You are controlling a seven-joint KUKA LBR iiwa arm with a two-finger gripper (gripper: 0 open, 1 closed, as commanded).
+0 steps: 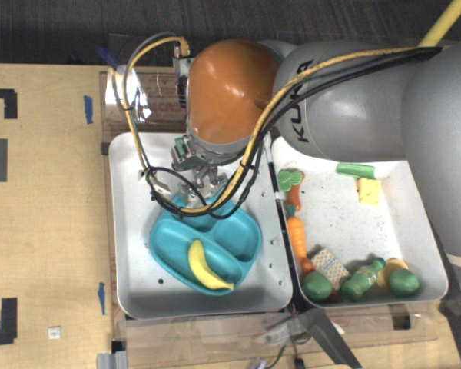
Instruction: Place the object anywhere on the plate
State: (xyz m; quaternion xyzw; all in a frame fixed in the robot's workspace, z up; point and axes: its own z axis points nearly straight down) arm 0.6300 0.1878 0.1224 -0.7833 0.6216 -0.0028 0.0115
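The grey KUKA arm (369,98) with its orange wrist band (227,91) reaches in from the right and hangs over the rear part of the left shallow white bin (127,229). Its two-finger gripper (196,187) sits below the orange band, directly above the back rim of the teal divided plastic plate (242,241); black and yellow cables (150,183) loop around it and cover much of the mechanism, so the state of the jaws cannot be told. The plate lies in the front half of the left bin. The yellow curved toy banana (202,266), the task object, lies on the plate in its front compartment, clear of the gripper and with nothing gripping it. The right shallow white bin (415,206) holds the remaining items: a green flat bar (356,170) and a yellow block (368,191) near the rear, a green leafy piece (290,179) and an orange carrot (296,237) along the left wall, and a checkered block (329,267) among a row of green rounded toy vegetables (361,283) along the front wall. The bench surface (46,206) to the left of the bins is tan board with black tape marks
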